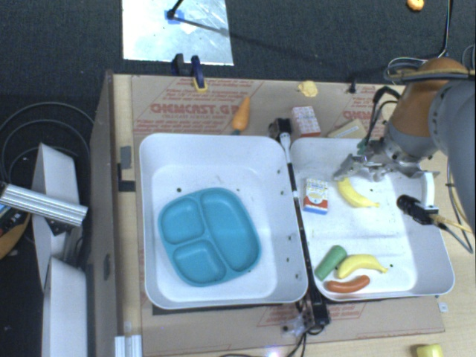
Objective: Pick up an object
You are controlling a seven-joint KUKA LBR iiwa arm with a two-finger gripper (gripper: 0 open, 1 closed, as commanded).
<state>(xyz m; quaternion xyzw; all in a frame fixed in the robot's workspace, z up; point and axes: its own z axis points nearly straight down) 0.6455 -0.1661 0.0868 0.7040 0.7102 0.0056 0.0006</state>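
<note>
Two white bins sit side by side on the worktop (186, 99). The left bin (152, 169) carries a blue divided tray (210, 234). The right bin (431, 262) carries everything I could pick.

My arm (420, 117) reaches over the right bin's far end, and my end effector (362, 166) hangs low there, just above the upper banana (355, 193). Whether it is spread or clenched I cannot tell from this angle, and nothing shows clamped in it.

So I judge the pick not yet done: every candidate lies on the bin floor. The upper banana is nearest to me, with a small carton (317, 195) just beside it. Well apart, at the near end, lie a second banana (362, 264), a green vegetable (330, 261) and a red sausage (346, 284), bunched together. Left to do: close on one thing and lift it.
</note>
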